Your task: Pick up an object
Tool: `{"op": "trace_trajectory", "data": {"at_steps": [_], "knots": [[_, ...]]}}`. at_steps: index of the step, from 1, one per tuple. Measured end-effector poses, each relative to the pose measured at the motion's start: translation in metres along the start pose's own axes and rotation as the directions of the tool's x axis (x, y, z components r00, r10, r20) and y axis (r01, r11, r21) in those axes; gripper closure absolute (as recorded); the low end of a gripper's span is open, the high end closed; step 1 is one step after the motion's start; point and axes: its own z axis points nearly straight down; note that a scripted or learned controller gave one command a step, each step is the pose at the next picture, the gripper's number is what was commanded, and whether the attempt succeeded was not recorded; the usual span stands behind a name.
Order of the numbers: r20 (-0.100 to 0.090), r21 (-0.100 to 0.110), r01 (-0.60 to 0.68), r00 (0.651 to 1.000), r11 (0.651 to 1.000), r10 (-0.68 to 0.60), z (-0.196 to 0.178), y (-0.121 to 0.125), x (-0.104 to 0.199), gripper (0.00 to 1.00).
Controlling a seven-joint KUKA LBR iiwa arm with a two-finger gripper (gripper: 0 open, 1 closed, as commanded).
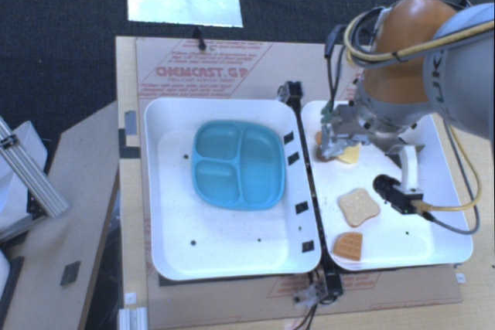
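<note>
Grasp step: gripper down in right bin over yellow piece. Fingers' state: can't tell. Next move, prob.: close, then lift straight up w/ care.

Single fixed camera: overhead, angled down, mid-range, spanning two shallow white plastic bins; grey-and-orange arm enters right; tilt seemingly moderate.

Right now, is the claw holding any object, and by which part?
It cannot be told. The claw is down at the yellow piece in the right bin, but no object shows between its tips.
</note>
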Motion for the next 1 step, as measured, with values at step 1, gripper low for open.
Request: {"op": "trace_trajectory", "data": {"at_steps": [1], "knots": [[-0.001, -0.002, 0.002, 1.0, 1.0, -0.002, -0.006, -0.0104, 0.0564, 1.0]]}}
